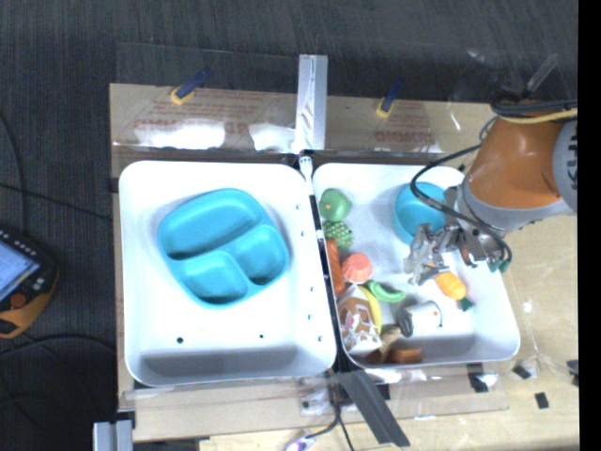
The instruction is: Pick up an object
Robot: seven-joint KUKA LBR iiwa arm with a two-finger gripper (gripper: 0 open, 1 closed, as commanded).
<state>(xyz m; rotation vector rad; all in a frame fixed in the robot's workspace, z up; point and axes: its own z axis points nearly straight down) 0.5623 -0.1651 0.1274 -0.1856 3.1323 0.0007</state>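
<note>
Gripper [430, 256] mine, low in right bin [498, 341], whether it's parted or closed I can't tell, hovering just left of the small orange toy [452, 285]; best come straight down centred on it, clear of blue bowl [414, 209] behind.

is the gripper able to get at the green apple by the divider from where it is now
Probably yes. The green apple sits uncovered at the right bin's far corner, and the gripper hovers in that bin, with bare floor between them.
</note>
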